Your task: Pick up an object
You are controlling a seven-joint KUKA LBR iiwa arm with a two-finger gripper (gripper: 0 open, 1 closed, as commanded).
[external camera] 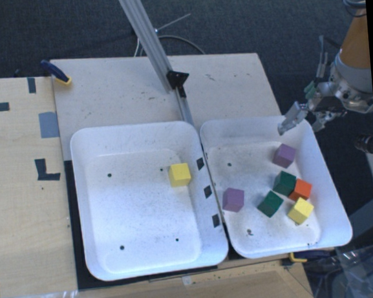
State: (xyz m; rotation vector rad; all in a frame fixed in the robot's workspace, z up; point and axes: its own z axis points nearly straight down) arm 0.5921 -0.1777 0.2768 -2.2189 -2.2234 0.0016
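The gripper (294, 117) hangs over the right bin's (324, 165) far rim, seemingly empty, though I can't tell how wide.

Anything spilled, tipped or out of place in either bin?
Nothing spilled or damaged. One yellow cube sits alone in the left bin, while the other six blocks cluster in the right bin. The gripper hangs over that bin's upper right rim.

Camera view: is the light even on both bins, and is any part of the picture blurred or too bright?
Camera view: soft, even light on the left bin and right bin, with only faint shadows under the blocks; no strong glare; the gripper and arm at the right look slightly blurred; the yellow block is fairly sharp.
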